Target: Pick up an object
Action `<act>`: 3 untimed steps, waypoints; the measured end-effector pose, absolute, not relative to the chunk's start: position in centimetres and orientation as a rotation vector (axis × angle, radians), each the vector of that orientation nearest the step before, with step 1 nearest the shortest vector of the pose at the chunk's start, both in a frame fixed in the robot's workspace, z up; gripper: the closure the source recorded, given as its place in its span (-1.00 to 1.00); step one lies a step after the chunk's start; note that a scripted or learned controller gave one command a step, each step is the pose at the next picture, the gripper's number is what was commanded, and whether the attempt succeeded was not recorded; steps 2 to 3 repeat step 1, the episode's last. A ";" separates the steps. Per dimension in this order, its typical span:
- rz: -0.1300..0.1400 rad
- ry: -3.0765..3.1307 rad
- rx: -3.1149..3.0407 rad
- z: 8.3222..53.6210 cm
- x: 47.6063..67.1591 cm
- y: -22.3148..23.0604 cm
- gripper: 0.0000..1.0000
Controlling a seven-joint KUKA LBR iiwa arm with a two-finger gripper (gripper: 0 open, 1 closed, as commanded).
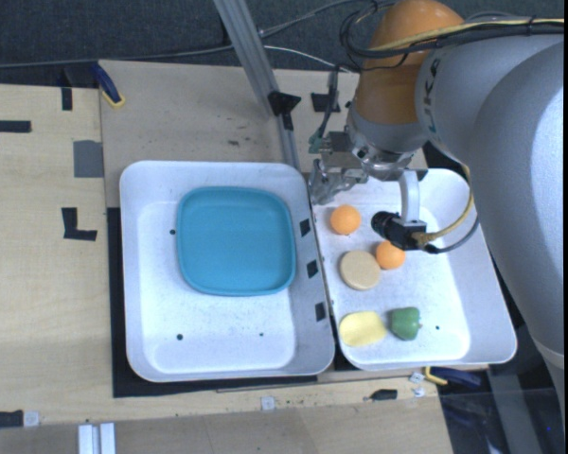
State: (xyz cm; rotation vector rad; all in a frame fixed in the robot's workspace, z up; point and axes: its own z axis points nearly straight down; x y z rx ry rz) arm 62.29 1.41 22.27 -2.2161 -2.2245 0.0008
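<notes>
The right bin [459, 343] holds several small items: an orange ball [345, 220], a second orange piece [390, 255], a beige round disc [361, 270], a yellow piece [362, 328] and a green pepper-like piece [404, 323]. My gripper [333, 180] hangs over the bin's upper left corner, just above and left of the first orange ball. Nothing shows between its fingers. The grey arm with its orange band [407, 36] comes in from the upper right.
The left bin [156, 343] carries a teal square plate [235, 240]. A metal pole [256, 55] slants down to the divider between the bins. Black clips sit along that divider. Cables loop near the wrist.
</notes>
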 end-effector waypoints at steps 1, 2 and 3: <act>0.001 -2.225 -2.215 21.4 63.6 6.7 1.00; 0.001 -2.225 -2.215 21.4 63.6 6.7 1.00; 0.001 -2.225 -2.215 21.4 63.6 6.7 1.00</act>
